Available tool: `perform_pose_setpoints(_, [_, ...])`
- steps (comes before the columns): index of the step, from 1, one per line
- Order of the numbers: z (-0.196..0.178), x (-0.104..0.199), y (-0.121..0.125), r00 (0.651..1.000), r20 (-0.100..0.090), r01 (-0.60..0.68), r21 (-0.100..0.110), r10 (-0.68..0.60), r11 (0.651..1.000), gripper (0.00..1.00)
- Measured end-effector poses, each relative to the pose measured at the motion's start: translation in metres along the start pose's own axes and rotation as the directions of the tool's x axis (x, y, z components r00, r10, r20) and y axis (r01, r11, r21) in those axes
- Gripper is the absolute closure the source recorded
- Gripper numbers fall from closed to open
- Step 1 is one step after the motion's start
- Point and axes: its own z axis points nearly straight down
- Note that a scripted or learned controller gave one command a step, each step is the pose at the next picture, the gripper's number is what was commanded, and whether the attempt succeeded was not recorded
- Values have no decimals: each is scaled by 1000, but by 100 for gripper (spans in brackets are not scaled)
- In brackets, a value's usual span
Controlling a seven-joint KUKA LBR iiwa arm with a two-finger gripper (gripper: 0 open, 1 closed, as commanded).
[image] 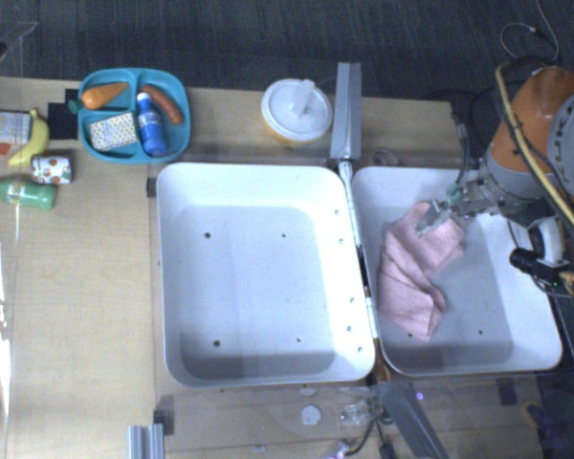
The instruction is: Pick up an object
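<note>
A: Where's the cloth?
B: Pink cloth (413, 271) is crumpled in the right bin (517, 347), left half, with its top corner lifted.
A: Claw?
B: Claw (447, 206) is at that top corner and the fabric looks pinched between its fingers, so it's closed on the cloth.
A: Left bin (258, 275)?
B: White, just beside the right one. The counter (67, 333) has a blue tray (134, 115) and a lidded cup (298, 111) behind the bins.

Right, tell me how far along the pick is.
Done: the gripper has reached into the right bin and sits at the upper corner of the pink cloth. In hand: that corner looks bunched up at the fingertips, possibly being grasped. Left: most of the cloth lies on the bin floor, so the lift is not yet done.
</note>
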Motion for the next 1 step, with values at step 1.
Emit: perform_pose_setpoints(1, [19, 4, 19, 994, -1, 108, 3, -108, 994, 0])
